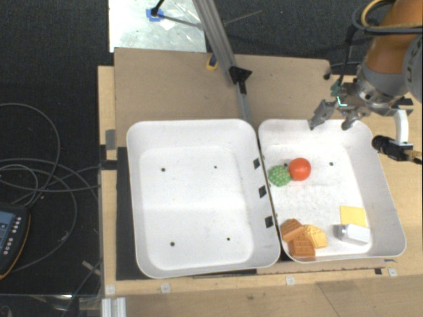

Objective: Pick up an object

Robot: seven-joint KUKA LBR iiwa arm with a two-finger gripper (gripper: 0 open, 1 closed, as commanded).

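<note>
My gripper (pixel 333 119) hangs over the far edge of the right bin (pixel 377 177), fingers spread open with nothing between them. In that bin lie a red ball (pixel 301 169) and a green knobbly ball (pixel 279 176) touching each other near the left wall. Toward the front sit orange waffle-like pieces (pixel 303 238), a yellow block (pixel 353 215) and a small grey-white object (pixel 351 234). All of these lie well in front of the gripper.
The left bin (pixel 192 200) adjoins the right one, joined by black clips (pixel 262 191). A slanted grey pole (pixel 218 28) crosses the back of the bench. Cables lie on the dark floor at left.
</note>
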